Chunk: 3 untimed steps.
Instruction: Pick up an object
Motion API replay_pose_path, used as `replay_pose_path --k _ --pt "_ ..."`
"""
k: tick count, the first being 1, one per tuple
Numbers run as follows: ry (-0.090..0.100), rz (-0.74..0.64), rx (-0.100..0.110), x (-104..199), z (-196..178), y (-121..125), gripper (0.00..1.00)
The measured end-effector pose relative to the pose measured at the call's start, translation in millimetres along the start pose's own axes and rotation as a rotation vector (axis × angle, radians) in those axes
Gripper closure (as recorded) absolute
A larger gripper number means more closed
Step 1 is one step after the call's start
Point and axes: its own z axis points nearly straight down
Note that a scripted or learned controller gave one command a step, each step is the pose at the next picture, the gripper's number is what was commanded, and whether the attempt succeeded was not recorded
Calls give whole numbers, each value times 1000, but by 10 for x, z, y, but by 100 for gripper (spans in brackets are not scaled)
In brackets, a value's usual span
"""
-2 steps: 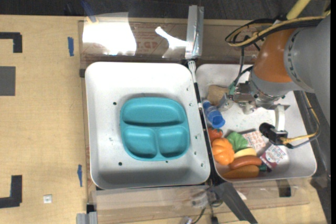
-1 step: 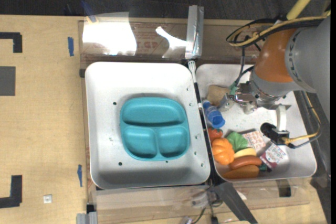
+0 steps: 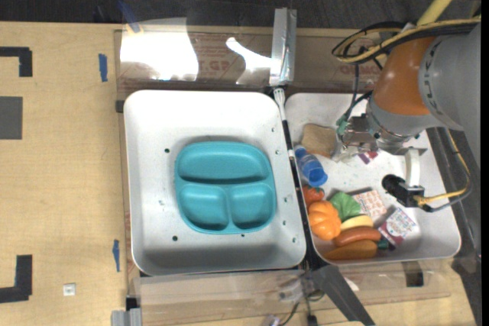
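Arm's in from the right, gripper (image 3: pixel 356 141) low over the right bin (image 3: pixel 443 240) beside a tan block (image 3: pixel 319 138); teal tray (image 3: pixel 225 185) sits in the left bin (image 3: pixel 145 164).

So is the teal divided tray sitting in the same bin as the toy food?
No, the teal divided tray lies in the left bin, while the toy food is piled in the right bin.

Light wooden bench (image 3: pixel 61 187) spans the frame below a dark floor strip at the top. Two shallow white bins sit on it side by side, touching at centre: left bin (image 3: pixel 145 126) mid-frame, right bin (image 3: pixel 443 237) at centre right. Black angle markings (image 3: pixel 19 61) and short blue tape strips (image 3: pixel 102 66) lie on the bench at left
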Motion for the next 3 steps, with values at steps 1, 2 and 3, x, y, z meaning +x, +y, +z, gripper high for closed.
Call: replay_pose_path --k 1,2,3 --pt "0 0 2 0 9 -4 0" --pt "0 71 8 49 125 -8 0" --pt "1 25 6 -4 122 -108 0"
